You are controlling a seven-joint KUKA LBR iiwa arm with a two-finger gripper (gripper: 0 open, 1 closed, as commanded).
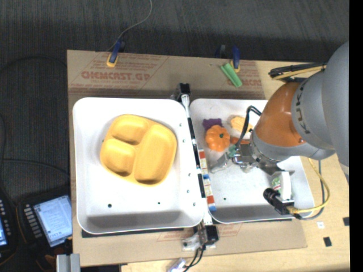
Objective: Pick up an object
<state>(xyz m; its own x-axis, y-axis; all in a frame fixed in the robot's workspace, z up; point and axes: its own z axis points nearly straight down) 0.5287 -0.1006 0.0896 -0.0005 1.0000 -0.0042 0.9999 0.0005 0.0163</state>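
The gripper (227,159) hangs low in the right bin (249,205), near its left wall. The orange pumpkin (216,137) sits just beyond it toward the far-left corner. Finger spread: cannot tell.

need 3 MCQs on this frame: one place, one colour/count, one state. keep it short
1. Where does the yellow tray lie?
A. left bin
B. right bin
C. on the cardboard

2. What colour is the small pumpkin?
A. blue
B. orange
C. white

3. How does the arm stand?
A. parked off the bench
B. over the left bin
C. reaching into the right bin

Key: 1 A, the tray rests inside the left bin. 2 B, the pumpkin is orange with a green stem. 3 C, its wrist hangs over the right bin, beside the pumpkin.
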